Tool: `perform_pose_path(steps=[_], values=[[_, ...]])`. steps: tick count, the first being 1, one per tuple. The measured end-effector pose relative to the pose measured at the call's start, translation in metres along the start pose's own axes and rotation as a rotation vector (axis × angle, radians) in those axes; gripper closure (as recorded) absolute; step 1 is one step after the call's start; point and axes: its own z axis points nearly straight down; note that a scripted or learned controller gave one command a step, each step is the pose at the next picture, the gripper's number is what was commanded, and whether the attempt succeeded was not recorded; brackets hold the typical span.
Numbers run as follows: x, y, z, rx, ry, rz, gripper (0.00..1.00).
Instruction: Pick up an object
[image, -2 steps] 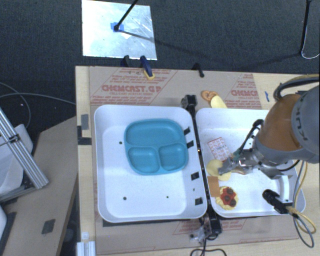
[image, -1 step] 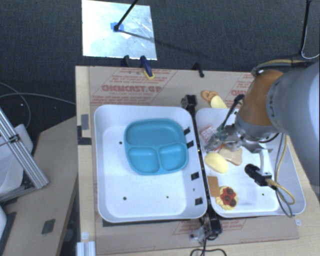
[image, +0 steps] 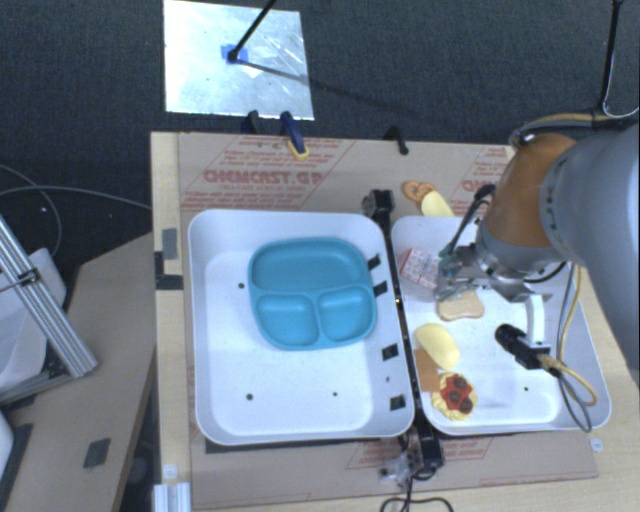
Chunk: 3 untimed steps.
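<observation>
My gripper (image: 452, 276) hangs low over the upper middle of the right bin (image: 575, 405), below the arm's orange band. A flat tan piece (image: 463, 309) lies just under and in front of it. A pink-and-white packet (image: 417, 264) lies right beside the gripper on its left. Nearer the front lie a pale yellow lump (image: 438, 345), a brown slab (image: 428, 371) and a red-and-black round item (image: 455, 394). I cannot see anything held between the fingers.
The left bin (image: 220, 400) holds a blue divided plate (image: 310, 292). A yellow item (image: 436, 204) and an orange one (image: 416, 190) lie on the cardboard behind the right bin. A black connector with a cable (image: 524, 347) hangs off the arm over the right bin.
</observation>
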Motion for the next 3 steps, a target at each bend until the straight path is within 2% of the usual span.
perform_pose_path(steps=[1,2,3], values=[[0.144,-0.009,-0.091,0.007,0.012,-0.014,1.00],[0.133,-0.010,-0.085,0.016,0.006,0.001,0.00],[0.163,-0.025,-0.085,0.018,0.007,-0.003,0.00]])
